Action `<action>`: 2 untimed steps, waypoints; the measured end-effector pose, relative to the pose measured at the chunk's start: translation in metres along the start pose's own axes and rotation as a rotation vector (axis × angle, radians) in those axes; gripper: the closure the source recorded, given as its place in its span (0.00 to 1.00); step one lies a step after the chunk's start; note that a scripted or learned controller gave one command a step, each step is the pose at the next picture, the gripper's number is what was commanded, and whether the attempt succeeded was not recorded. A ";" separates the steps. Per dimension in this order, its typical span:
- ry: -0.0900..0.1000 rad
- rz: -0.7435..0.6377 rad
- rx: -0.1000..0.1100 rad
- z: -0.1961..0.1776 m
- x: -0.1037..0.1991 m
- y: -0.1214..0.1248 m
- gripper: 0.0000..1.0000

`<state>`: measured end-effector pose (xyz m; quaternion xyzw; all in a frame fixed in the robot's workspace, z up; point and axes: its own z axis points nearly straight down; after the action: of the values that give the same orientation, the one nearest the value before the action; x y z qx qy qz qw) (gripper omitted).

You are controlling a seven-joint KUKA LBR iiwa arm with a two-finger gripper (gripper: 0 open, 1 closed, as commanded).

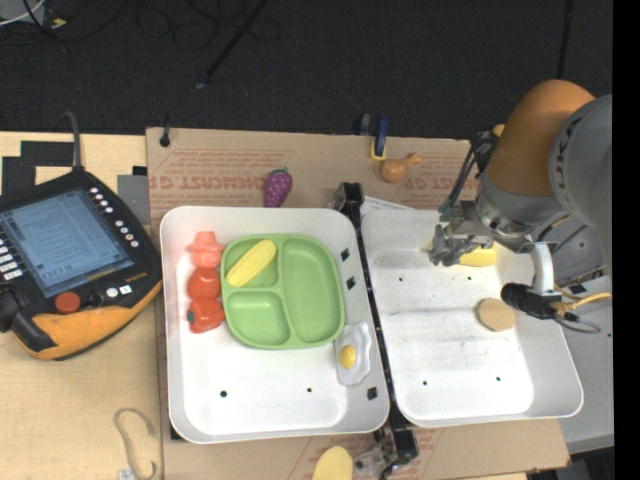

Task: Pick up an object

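My gripper (pixel 452 249) reaches down into the far part of the right bin (pixel 470 368), right at a yellow object (pixel 481 256) that pokes out from behind its fingers. A tan round cookie-like piece (pixel 495 315) lies a little nearer, towards the right wall. In the left bin (pixel 260 408) sit a green divided plate (pixel 285 293) with a corn cob (pixel 249 261) on it, a red-orange toy figure (pixel 204 283) and a fried egg (pixel 349 353).
A teach pendant (pixel 65 258) rests on the bench at the left. Purple grapes (pixel 278 185) and an orange duck-like toy (pixel 399 167) lie on the cardboard behind the bins. A yellow object (pixel 333 463) sits in front of them. A black cable end (pixel 530 301) hangs over the right bin.
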<state>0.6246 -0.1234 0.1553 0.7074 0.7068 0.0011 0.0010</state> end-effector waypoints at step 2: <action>0.000 0.003 0.003 -0.073 -0.010 -0.006 1.00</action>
<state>0.6187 -0.1335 0.2280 0.7086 0.7056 0.0002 -0.0001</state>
